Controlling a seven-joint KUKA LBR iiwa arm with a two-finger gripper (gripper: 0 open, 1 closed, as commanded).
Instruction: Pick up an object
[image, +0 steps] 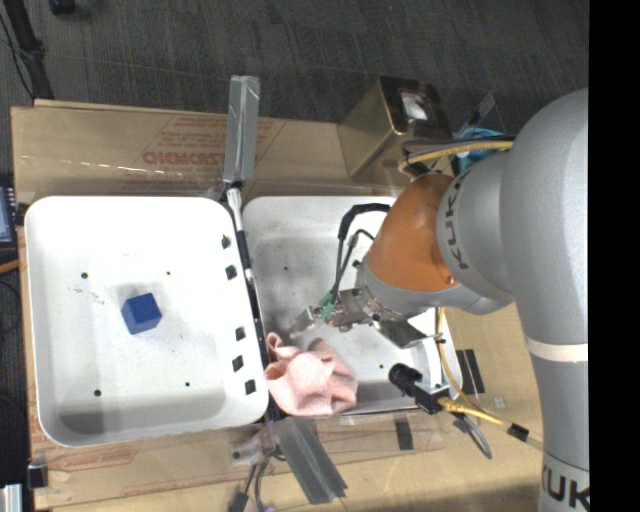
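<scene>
A blue cube (142, 312) lies in the left bin (60, 230), near its middle. A crumpled pink cloth (310, 380) sits in the near left corner of the right bin (290, 225). My gripper (335, 312) hangs low in the right bin, just above and beyond the cloth, under the orange wrist band. The fingers are small and partly hidden by the wrist, so their state is unclear. A bit of green shows by the gripper tip.
A metal divider bar (240, 130) runs between the two bins. A tan box (385, 120) stands behind the right bin. Cardboard lies beneath both bins. The arm covers much of the right bin's right half.
</scene>
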